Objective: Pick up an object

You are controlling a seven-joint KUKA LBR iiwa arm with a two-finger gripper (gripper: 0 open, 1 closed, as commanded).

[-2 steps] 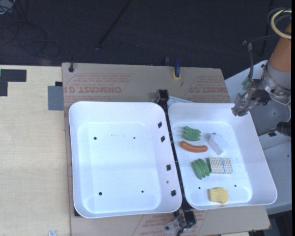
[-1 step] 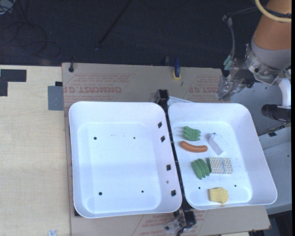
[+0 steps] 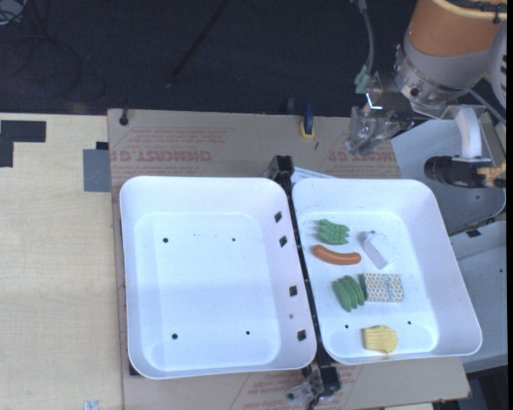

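Observation:
The right bin holds several small items: a green leafy piece, an orange-red sausage, a small grey-white block, a green pod bundle, a speckled square cracker and a yellow ridged piece. My gripper hangs above the bench behind the right bin's far edge, well away from every item. I see nothing between its fingers.
The left bin lies beside the right one, joined along a black clipped seam. A cardboard sheet lies under both bins. A blue and yellow clamp stands at the sheet's far edge. A black fixture sits right of the gripper.

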